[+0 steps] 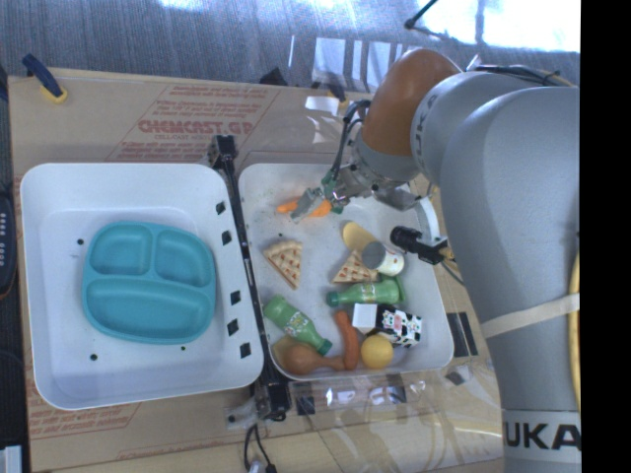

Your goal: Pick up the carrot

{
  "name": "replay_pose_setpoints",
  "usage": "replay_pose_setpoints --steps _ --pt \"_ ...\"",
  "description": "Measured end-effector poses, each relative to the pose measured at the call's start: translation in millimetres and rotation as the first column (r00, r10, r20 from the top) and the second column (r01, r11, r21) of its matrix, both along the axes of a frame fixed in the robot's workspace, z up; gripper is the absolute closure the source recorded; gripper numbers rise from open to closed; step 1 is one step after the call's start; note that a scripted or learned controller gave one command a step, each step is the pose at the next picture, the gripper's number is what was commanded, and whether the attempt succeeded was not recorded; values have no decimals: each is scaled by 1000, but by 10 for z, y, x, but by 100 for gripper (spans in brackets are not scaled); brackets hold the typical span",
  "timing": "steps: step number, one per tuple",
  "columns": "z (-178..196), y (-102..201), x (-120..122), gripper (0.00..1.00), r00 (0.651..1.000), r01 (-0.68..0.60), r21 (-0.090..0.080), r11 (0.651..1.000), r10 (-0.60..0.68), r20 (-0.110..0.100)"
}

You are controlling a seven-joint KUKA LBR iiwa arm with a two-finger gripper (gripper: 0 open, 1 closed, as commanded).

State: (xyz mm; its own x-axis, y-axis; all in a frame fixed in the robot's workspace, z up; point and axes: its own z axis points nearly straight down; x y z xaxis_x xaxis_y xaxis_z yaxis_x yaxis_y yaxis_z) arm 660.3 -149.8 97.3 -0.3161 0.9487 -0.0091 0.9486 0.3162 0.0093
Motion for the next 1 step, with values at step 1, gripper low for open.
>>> replay_pose_setpoints --steps 1 --pt "4 -224 -13 0 998 58 -1 998 -58 1"
